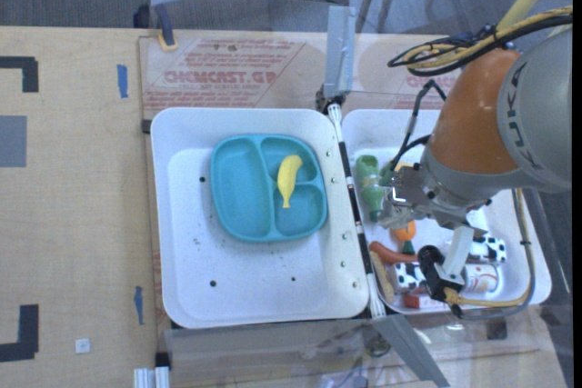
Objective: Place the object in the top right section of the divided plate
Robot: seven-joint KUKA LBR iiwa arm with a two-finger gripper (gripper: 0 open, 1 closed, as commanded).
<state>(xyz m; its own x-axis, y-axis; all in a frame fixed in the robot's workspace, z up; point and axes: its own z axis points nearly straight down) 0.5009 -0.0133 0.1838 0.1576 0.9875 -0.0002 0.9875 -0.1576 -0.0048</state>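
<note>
Gripper (400,212) hangs low over the right bin (532,286), under the bulk of the grey and orange arm (482,123), and whether it is closed on anything cannot be told from this view, since the wrist hides most of it. Well apart from it, the banana (288,179) lies in the teal plate (236,195) in the left bin (182,268), resting across the ridge at the top right section, mostly within that section with its lower end reaching toward the divider below. Judged from this, the placing looks essentially done, and the arm appears to be working among the clutter of the right bin: a green bottle (367,182), an orange piece (404,233), a red pepper (393,255) and black-and-white toys (491,248). If the banana counts as seated, the next move calls only for lifting clear; if not, the arm would need to cross to the left bin and nudge or regrip it. The arm reaches in from the right, elbow high, wrist bent steeply downward near the wall between the bins.
</note>
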